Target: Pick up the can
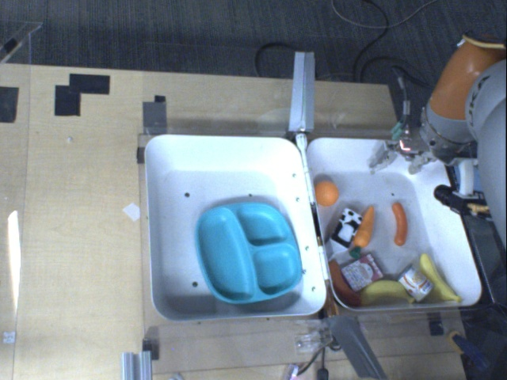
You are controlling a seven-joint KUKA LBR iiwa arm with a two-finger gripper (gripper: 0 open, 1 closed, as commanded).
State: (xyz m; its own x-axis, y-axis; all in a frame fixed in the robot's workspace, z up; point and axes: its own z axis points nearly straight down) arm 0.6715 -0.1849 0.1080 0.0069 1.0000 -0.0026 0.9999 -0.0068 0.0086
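Observation:
The can [415, 283] is small, with a pale label and a silvery end. It lies on its side near the front right corner of the right bin [444, 226], wedged between two yellow bananas [386, 291]. My gripper [398, 159] hangs over the far edge of that bin, well behind the can. Its fingers [380, 161] stand spread, open, with nothing between them.
The right bin also holds an orange [326, 192], a black-and-white block [344, 226], a carrot [364, 228], a sausage [400, 222] and a red packet [360, 274]. A blue divided plate [249, 251] lies in the left bin [170, 212]. A metal rail [303, 93] separates the bins.

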